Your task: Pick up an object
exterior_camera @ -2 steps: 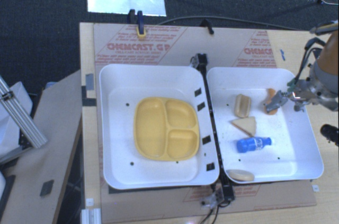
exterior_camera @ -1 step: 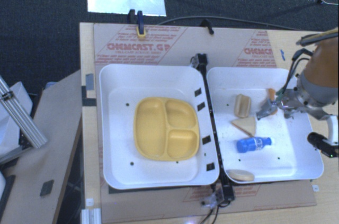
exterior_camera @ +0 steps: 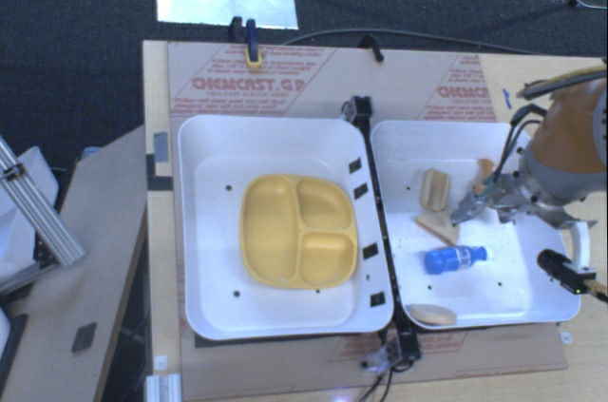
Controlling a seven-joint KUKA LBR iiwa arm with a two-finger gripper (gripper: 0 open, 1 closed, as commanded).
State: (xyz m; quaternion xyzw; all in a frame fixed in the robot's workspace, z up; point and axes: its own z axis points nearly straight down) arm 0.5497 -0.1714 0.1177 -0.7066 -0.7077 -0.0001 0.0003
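Camera view: the gripper [exterior_camera: 467,208] is hovering low in the right bin [exterior_camera: 408,153], fingers nearly closed, gripping nothing, just above a tan wedge [exterior_camera: 436,226], while the blue bottle [exterior_camera: 453,258] is lying close below.

A blue bottle [exterior_camera: 454,258] with a white cap lies on its side in the right bin [exterior_camera: 513,300]; tan bread-like pieces [exterior_camera: 435,189] lie near it; a yellow divided plate [exterior_camera: 299,231] sits flat in the left bin [exterior_camera: 204,296].

On the bench [exterior_camera: 157,229], the left bin [exterior_camera: 204,201] holds a yellow divided plate [exterior_camera: 299,231]. In the right bin [exterior_camera: 513,296], the end effector [exterior_camera: 467,210] hangs above a tan wedge [exterior_camera: 439,227], near a blue bottle [exterior_camera: 453,258] and bread roll [exterior_camera: 435,189].
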